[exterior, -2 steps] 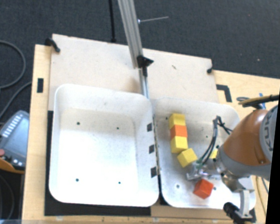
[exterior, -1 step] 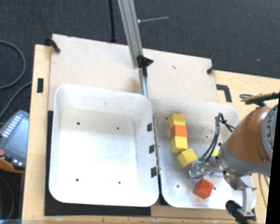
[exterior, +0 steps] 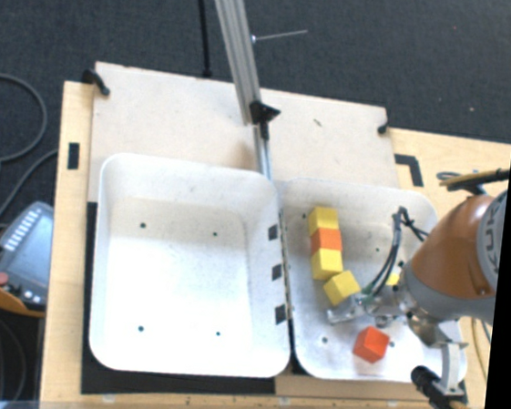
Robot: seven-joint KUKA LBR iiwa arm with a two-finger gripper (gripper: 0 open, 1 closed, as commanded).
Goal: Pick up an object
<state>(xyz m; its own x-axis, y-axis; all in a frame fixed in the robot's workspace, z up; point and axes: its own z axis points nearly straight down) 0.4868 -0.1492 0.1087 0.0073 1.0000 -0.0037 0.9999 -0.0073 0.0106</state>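
in the right bin (exterior: 330,195), low down near its front edge, is where the gripper (exterior: 353,313) sits, with the grey-and-orange arm (exterior: 456,258) coming in over the bin's right side. honestly i can't tell how the gripper is set, since the metal bits down there are a blur of grey against white, and nothing visibly sits in it.

closest thing to it is the lone yellow cube (exterior: 341,287), just beside the tip on the up-left side, maybe touching (too small to say for sure). the red-orange cube (exterior: 371,343) lies just below and slightly right of the tip, by itself on the bin floor, near the front wall. either one is a tiny hop away.

further out, up and left, there's a little column of three blocks running diagonally: yellow block (exterior: 323,220) on top, orange block (exterior: 328,239) in the middle, another yellow block (exterior: 327,263) at the bottom end, all pressed together. its long axis points roughly down toward the lone yellow cube.

my guess: the red-orange cube is the easier pick, with open floor around it on most sides, though the front wall is close. the yellow one has the column crowding it from above.

floor is smooth white plastic, flat, so cubes could slide if nudged. the left bin (exterior: 116,220) is well apart and doesn't matter here.
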